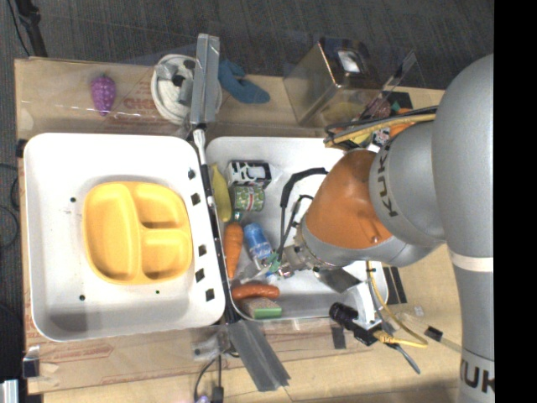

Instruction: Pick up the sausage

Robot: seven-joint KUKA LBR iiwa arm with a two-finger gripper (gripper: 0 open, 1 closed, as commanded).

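Worktop clutter crowds the reddish-brown sausage (254, 291) in the right white bin (277, 147); you should lower the end effector (281, 267) squarely over it; finger state: cannot tell.

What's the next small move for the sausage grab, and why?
Probably shift the gripper toward the lower-left, then descend. The sausage lies near the right bin's bottom edge, between the carrot and a green block, just off from the gripper.

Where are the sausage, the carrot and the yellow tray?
sausage (255, 291), camera view, middle of its reddish body.
carrot (232, 248), camera view, middle of its orange length.
yellow tray (113, 225), camera view, floor of its large compartment.
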